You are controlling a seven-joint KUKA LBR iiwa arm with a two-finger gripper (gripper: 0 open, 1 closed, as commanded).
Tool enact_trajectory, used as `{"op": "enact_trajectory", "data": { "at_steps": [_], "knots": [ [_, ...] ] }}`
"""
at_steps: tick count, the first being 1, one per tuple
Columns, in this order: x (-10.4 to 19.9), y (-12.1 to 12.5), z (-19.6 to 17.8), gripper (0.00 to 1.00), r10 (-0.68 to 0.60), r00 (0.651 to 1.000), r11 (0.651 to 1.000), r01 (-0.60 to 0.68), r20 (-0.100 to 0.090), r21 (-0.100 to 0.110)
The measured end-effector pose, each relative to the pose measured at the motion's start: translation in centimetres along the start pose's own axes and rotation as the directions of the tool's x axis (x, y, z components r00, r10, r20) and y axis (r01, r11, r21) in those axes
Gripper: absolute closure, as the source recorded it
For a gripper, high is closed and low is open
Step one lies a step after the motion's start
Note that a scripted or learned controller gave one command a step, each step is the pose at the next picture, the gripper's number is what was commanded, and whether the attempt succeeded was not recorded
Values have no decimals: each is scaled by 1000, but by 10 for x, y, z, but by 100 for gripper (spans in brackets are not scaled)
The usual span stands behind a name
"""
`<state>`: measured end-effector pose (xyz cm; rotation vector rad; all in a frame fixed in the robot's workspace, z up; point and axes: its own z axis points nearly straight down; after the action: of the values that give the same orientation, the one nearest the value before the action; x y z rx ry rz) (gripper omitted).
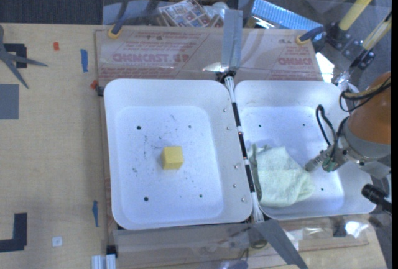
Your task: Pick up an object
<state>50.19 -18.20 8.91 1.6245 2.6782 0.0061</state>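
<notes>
Wood bench (50,137), yellow block (173,158) in left bin (124,100), pincer (316,164) by cloth (280,177), grip state can't tell

My bins (124,97) look like smooth, slightly glossy white plastic, the left one speckled with dark grit. The pale green cloth (280,177) looks soft and nubbly; the yellow block (173,158) matt; the bench (50,156) bare pale wood.

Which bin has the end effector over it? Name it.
The right bin, holding the pale green cloth; the end effector hovers there. The left bin holds the yellow block.
</notes>
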Motion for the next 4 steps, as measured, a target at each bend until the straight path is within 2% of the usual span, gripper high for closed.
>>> {"op": "enact_trajectory", "data": {
  "at_steps": [1, 2, 3, 4],
  "knots": [
    [79, 51, -123, 100, -3, 1000, 1000, 3, -3, 5],
    [94, 67, -138, 100, 342, 940, 940, -342, -1, 7],
    [94, 67, -138, 0, 342, 940, 940, -342, -1, 7],
    [78, 25, -4, 0, 378, 926, 926, -378, -1, 4]
  ]
}}
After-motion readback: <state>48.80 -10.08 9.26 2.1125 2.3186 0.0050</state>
